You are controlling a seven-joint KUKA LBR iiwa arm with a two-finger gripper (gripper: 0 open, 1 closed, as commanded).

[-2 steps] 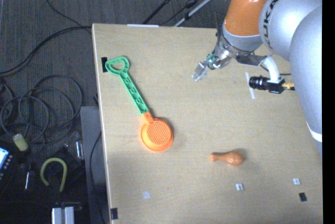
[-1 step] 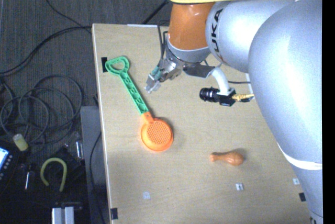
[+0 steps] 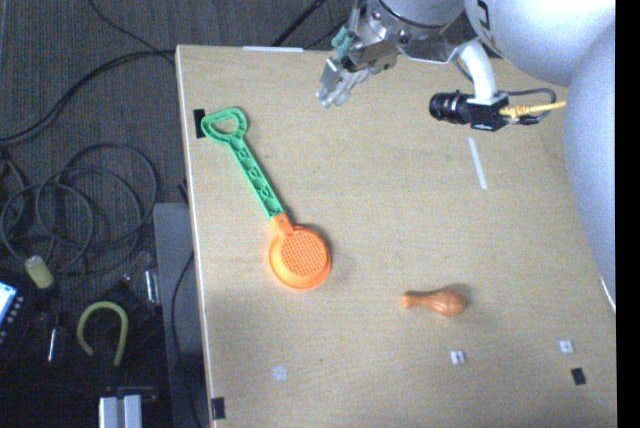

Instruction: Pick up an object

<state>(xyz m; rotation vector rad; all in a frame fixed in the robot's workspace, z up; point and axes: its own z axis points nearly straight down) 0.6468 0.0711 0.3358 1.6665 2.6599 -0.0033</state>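
Poised high near the wooden table's [image 3: 400, 206] far edge, the end effector [image 3: 335, 88] grips nothing; whether it is open cannot be told. Leftward lies a green-handled orange plastic strainer [image 3: 270, 206], probably light and stiff, best taken by its slim handle; right, a small orange drumstick-shaped toy [image 3: 436, 301].

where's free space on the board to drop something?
Bare patches: the middle, between the strainer and the white strip; the lower left corner below the strainer; the lower right past the drumstick. Crowded: the top edge, under the claw and black plug.
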